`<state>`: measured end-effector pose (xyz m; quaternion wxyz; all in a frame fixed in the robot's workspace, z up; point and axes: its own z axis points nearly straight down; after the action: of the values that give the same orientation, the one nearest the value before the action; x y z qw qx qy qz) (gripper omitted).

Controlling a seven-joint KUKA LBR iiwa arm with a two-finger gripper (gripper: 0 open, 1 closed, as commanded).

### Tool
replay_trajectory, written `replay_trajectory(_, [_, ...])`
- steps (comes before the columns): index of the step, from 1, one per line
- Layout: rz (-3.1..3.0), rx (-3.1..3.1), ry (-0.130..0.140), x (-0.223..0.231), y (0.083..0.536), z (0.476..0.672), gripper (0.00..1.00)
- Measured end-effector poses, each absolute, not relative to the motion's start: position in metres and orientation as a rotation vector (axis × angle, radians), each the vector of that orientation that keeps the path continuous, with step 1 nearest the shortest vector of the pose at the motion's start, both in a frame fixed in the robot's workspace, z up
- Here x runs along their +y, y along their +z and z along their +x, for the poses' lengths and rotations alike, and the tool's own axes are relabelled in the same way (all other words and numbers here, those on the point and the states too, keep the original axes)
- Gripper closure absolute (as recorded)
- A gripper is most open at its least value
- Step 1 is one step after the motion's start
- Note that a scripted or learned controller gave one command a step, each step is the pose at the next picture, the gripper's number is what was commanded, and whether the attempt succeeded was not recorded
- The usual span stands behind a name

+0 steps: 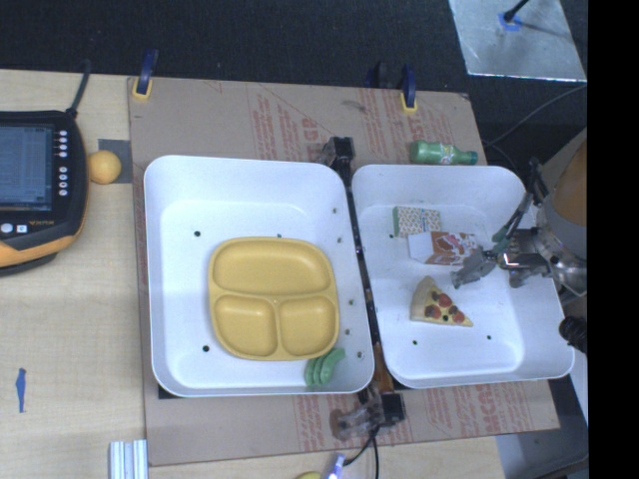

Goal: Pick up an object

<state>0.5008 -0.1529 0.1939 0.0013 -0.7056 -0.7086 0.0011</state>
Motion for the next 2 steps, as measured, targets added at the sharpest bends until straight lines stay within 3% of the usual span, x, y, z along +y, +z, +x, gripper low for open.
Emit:
replay_trajectory(1, [-2.212,-2.225,0.006,-0.118,0.091,0.533,0.0])
replay_trajectory(2, [-2.215,-2.224,0.005,-0.108,0.092,0.512,0.0])
